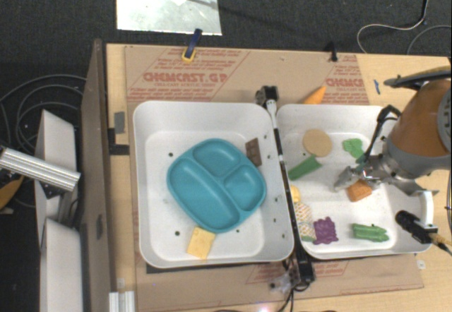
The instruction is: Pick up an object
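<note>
Tray, teal, divided (216, 184), with yellow block (200, 242): left bin (152, 162). Right bin (332, 114): green stick (304, 166), tan disc (317, 142), purple cluster (325, 230). End effector (359, 181), jaws narrow, over orange piece (359, 191); grip cannot be confirmed.

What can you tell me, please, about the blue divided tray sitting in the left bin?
The blue divided tray is a teal, plastic-looking plate with rounded corners and three compartments: one large and two smaller. It lies flat and right side up on the floor of the left bin, turned at a slant to the bin's walls. A small brown block sits at its upper right edge, and a yellow piece lies just below its lower edge.
</note>
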Controlling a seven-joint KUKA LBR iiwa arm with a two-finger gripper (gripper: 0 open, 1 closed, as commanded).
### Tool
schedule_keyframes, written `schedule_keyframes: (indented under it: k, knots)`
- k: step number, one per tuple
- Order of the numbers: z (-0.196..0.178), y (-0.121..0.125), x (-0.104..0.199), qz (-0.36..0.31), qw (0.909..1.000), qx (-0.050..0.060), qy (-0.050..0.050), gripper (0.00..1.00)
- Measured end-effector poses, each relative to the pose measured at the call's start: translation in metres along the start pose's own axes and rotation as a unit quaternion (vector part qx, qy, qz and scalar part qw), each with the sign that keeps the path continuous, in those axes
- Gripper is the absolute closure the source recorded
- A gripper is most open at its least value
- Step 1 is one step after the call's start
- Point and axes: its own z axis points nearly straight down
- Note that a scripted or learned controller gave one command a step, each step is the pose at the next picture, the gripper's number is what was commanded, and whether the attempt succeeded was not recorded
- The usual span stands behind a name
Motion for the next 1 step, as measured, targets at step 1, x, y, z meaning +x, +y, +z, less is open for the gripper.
schedule_keyframes:
  k: [1]
  knots:
    - [-0.0112, 0.0028, -0.0009, 0.0, 1.0, -0.003, -0.001, 1.0]
